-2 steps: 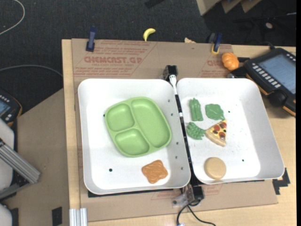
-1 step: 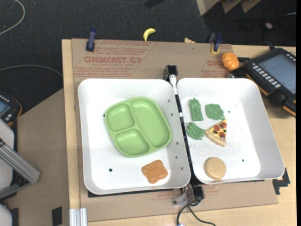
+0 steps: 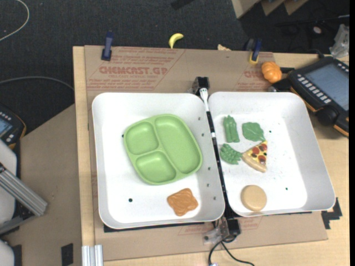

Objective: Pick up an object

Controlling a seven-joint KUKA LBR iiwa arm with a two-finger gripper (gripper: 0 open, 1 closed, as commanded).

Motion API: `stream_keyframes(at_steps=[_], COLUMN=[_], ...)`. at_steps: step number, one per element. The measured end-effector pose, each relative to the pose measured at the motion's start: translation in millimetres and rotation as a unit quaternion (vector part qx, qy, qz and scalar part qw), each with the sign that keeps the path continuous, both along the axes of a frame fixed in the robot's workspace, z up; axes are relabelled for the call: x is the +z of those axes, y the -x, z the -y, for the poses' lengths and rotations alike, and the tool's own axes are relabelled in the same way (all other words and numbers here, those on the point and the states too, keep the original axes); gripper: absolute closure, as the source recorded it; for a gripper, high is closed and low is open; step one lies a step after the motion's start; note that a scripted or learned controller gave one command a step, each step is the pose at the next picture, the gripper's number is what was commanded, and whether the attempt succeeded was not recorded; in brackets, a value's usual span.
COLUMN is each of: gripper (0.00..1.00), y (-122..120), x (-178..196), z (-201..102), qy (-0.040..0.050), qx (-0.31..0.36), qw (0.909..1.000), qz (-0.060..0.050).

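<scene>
The left white bin (image 3: 111, 201) holds a green three-compartment plate (image 3: 161, 148) and an orange-brown fried piece (image 3: 182, 201) near its front edge. In the right white bin (image 3: 302, 143) lie a green asparagus bundle (image 3: 231, 128), a green leaf (image 3: 253, 131), a green broccoli-like piece (image 3: 230, 153), a pizza slice (image 3: 258, 157) and a round tan biscuit (image 3: 254, 198).
A black clip (image 3: 202, 85) sits at the back between the bins. An orange toy (image 3: 271, 71) and a yellow banana toy (image 3: 176, 39) lie beyond the bins. Blue clamps (image 3: 107, 46) hold the brown board. A black pendant (image 3: 324, 87) lies at the right.
</scene>
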State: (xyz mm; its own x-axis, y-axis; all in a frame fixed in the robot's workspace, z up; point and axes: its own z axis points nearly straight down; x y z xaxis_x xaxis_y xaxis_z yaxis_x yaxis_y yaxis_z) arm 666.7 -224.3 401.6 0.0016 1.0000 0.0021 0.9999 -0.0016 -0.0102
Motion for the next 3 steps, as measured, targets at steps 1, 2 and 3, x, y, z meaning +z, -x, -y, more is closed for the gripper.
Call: stream_keyframes(at_steps=[1, 2, 3], gripper=[1.00, 1.00, 1.00], y=[-0.5, -1.1, -1.7], x=[20.4, 31.5, 42.8], z=[-0.9, -1.2, -1.5], qy=[0.0035, 0.0050, 0.0065], qx=[0.001, 0.002, 0.002], qw=[1.0000, 0.9999, 0.9999], qz=[0.008, 0.010, 0.012])
